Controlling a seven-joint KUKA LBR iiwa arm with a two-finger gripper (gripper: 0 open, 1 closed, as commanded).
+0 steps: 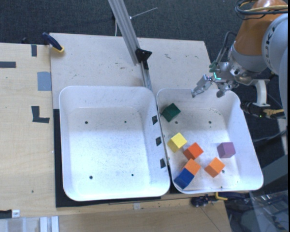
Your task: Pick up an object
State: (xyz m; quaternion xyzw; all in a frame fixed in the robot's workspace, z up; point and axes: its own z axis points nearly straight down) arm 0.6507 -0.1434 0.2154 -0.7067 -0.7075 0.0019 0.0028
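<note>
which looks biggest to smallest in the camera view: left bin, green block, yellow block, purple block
1. left bin, by far the largest.
2. green block, slightly larger-looking than the other two.
3. yellow block and purple block: they look alike, so I won't rank them.

A blue-and-yellow clamp (53, 42) lies beside grey tape patches (44, 80).

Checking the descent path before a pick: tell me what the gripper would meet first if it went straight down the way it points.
Likely the bare floor of the right-hand white bin near its far edge. The gripper points down there with open fingers; the dark green cube lies to its left, probably off that line, though depth is unclear.
</note>
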